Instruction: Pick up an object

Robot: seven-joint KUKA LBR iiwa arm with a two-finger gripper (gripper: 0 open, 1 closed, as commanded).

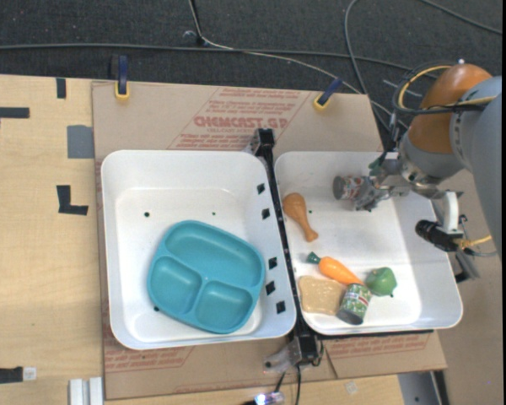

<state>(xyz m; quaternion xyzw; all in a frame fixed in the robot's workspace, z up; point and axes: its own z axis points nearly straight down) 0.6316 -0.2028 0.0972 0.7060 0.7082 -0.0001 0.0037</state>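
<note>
Sitting by the near edge of the right bin (438, 315) are a can (354, 303), a bread slice (320, 294), a green pepper (382, 281) and a carrot (336, 268), with a drumstick (300, 214) lying toward the left wall. Gripper (364, 194) is hanging at the far right part of that bin, right at a small grey object (347, 187); whether it's gripping can't be told. Looks like the reach-and-grasp step is underway, so next is calling for a firm clamp, then lifting; blue tray (206, 275) is sitting in the left bin (118, 226).
</note>
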